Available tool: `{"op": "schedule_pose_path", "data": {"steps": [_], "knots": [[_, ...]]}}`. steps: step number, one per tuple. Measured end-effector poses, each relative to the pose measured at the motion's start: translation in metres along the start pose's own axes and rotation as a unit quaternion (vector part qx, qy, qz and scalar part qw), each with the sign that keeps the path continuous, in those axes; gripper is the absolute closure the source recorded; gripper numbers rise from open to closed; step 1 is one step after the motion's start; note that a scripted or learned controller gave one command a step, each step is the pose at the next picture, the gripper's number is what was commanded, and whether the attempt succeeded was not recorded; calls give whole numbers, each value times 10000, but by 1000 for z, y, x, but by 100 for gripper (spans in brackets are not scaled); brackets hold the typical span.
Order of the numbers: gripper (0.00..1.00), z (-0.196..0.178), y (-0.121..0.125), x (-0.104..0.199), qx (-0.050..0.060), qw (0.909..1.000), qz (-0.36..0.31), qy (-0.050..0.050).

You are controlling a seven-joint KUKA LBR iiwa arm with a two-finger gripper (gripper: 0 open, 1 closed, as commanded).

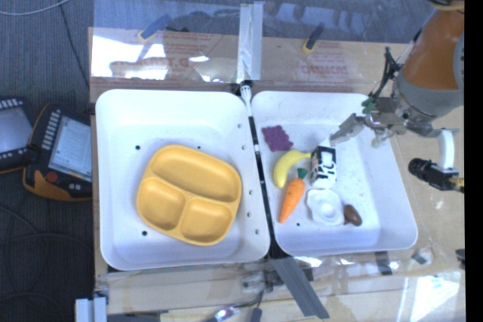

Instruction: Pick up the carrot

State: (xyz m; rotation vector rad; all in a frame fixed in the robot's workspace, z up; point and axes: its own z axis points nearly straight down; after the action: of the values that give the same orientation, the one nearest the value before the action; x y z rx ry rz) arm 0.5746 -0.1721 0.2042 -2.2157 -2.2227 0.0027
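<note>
two shallow white bins sit side by side on the tabletop, both of smooth moulded plastic with rounded corners. the left bin holds a yellow tray, glossy and rounded, split into three soft-edged compartments. the right bin holds a cluster of small things near its middle. the carrot lies there, a smooth orange cone with a small green top, its narrow tip aimed toward the bin's near left corner. its green end is touching or just beside a curved yellow banana. a small purple piece with a bumpy outline lies above the banana, near the bin's left wall. just to the right of the carrot's top stands a black and white carton-like item, and below that a white round object with a dished middle. a small brown rounded lump rests against its right side.

the hand hangs over the right bin's far right part, well apart from the carrot. its grey metal fingers are spread apart, with nothing between them. behind it the arm's orange band shows a smooth matte curve.

clear plastic sheeting with glare covers the far side of the tabletop. a dark ribbed carpet lies around it, with a handheld pendant resting on it at the left.
</note>
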Motion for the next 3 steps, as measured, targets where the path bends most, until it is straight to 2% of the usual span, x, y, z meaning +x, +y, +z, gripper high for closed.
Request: {"op": "schedule_pose_path", "data": {"steps": [1, 2, 3], "knots": [[0, 0, 0, 0, 0, 10000, 0, 0], [0, 105, -25, 61, -61, 9990, 439, -27], [0, 113, -50, 68, -129, 9960, 887, -32]]}}
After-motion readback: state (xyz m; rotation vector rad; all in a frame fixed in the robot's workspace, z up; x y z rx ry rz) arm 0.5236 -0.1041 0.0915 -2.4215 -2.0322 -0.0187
